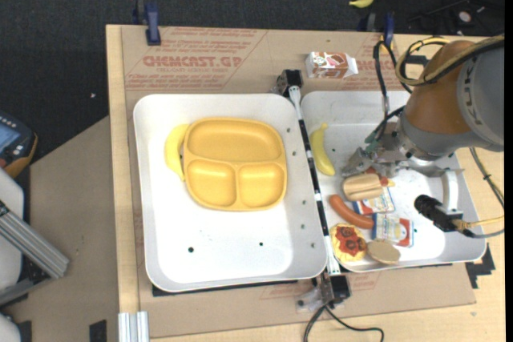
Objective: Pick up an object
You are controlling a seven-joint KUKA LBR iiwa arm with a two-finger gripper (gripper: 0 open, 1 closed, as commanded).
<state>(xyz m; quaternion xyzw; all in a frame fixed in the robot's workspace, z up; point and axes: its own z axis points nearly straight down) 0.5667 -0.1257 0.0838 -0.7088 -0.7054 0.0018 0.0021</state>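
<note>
The right bin (pixel 345 112) holds several toy foods: a yellow banana (pixel 322 152) at its left wall, a hot dog bun (pixel 362 187), a red sausage (pixel 350 212), a pizza slice (pixel 347 243), a tan cookie (pixel 384 252) and a printed packet (pixel 390 222). My gripper (pixel 375 162) hangs low in this bin, just above and behind the bun and to the right of the banana. The grey arm and its orange band (pixel 437 96) reach in from the right. I see nothing held in the gripper.
The left bin (pixel 224 252) carries a yellow divided tray (pixel 235 162) lying over a yellow plate (pixel 174 148). A small brown-and-white carton (pixel 332 64) lies on the bench behind the right bin. Cables (pixel 405 60) loop near the arm. A blue clamp (pixel 149 22) grips the bench's back edge.
</note>
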